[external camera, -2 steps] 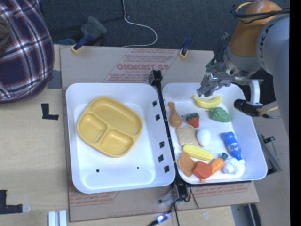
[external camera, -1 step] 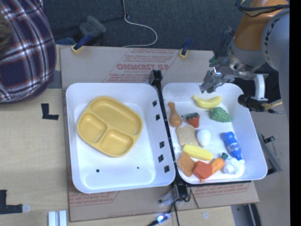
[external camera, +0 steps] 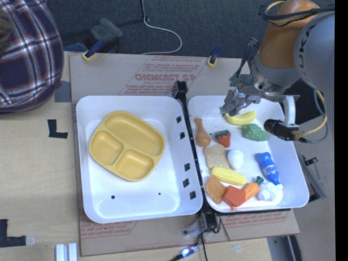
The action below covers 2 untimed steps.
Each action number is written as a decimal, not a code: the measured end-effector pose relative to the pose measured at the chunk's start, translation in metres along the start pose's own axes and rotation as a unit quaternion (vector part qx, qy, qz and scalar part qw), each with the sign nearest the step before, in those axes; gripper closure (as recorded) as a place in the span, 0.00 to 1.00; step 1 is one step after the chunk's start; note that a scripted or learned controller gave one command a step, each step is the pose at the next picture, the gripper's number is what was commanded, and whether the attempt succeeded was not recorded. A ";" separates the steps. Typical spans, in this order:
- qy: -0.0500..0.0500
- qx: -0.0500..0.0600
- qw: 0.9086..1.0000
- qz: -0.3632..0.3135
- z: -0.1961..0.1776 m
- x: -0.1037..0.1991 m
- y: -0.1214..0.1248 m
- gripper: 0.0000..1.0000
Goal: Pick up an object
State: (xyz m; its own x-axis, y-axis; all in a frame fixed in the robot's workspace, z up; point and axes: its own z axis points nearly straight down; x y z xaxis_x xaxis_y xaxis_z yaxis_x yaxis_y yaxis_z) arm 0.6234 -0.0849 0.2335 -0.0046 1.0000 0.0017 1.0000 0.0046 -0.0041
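My gripper [external camera: 234,106] hangs over the back of the right bin [external camera: 296,170], just above and touching or nearly touching a yellow banana [external camera: 243,118]. A green leafy piece [external camera: 254,132] lies right of the banana. Toy food fills the rest of that bin: a drumstick [external camera: 201,132], a red strawberry [external camera: 222,138], a bread slice [external camera: 215,156], a white egg [external camera: 235,158], a corn cob [external camera: 228,175], a blue bottle [external camera: 267,168], a carrot [external camera: 250,190] and a red block [external camera: 234,196]. Nothing is visibly lifted.
The left bin [external camera: 103,200] holds a yellow divided plate [external camera: 128,144]. A black divider with clips [external camera: 187,145] runs between the bins. A plaid cloth [external camera: 24,42] lies at the far left, and a white cable [external camera: 163,34] crosses the back.
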 end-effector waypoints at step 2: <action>-0.001 0.001 1.000 0.001 0.006 0.067 -0.057 1.00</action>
State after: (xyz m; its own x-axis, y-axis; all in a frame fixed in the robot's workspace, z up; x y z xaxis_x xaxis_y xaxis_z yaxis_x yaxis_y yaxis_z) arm 0.5656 -0.0177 0.2277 -0.0033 1.0000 0.0005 1.0000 0.0033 -0.0069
